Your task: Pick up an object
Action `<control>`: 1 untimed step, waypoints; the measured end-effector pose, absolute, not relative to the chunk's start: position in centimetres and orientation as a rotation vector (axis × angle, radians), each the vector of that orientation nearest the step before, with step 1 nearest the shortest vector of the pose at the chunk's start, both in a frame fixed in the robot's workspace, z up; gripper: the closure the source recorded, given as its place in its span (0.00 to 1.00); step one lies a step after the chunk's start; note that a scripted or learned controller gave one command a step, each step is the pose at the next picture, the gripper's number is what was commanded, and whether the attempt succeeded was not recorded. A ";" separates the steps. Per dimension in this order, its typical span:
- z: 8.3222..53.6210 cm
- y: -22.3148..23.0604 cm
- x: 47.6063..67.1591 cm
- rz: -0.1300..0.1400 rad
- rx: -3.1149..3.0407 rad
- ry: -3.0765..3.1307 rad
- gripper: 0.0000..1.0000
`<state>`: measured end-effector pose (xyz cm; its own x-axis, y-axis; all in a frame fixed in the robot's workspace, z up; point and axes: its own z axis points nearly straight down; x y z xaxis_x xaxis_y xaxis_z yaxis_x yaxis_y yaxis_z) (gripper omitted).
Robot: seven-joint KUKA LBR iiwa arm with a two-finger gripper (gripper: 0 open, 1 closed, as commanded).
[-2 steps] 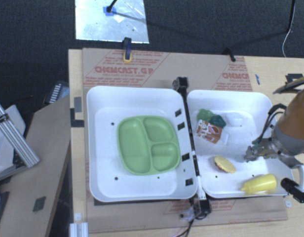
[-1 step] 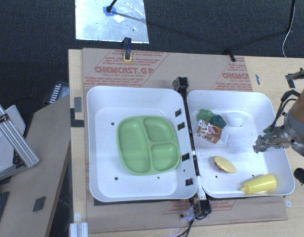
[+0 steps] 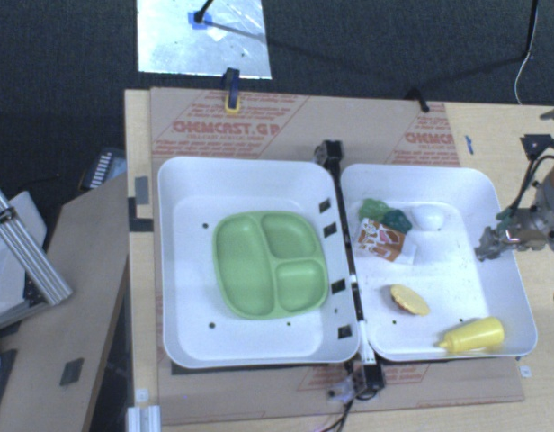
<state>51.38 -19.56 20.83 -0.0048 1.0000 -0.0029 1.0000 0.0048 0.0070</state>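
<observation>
We saw the claw (image 3: 489, 244) at the right bin's (image 3: 493, 196) right rim, though we could not tell its state. Inside that bin lay a yellow bottle (image 3: 472, 335), a snack packet (image 3: 381, 238) and a green toy (image 3: 385, 212); the left bin (image 3: 183, 241) held a green divided plate (image 3: 269, 264).

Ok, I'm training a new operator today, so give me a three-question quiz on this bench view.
1. True or false: the green divided tray lies in the left bin.
2. Which item lies nearest the right bin's front edge? A) yellow bottle B) green packet C) snack pouch
3. Fill in: the tool hangs over the right bin's ___ rim.

Key: 1 true; 2 A; 3 right.
</observation>
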 end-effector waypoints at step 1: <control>23.5 -19.6 51.5 0.003 2.212 2.223 1.00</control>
<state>51.53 -19.60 23.50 -0.0049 1.0000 -0.0021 1.0000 0.0049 0.0050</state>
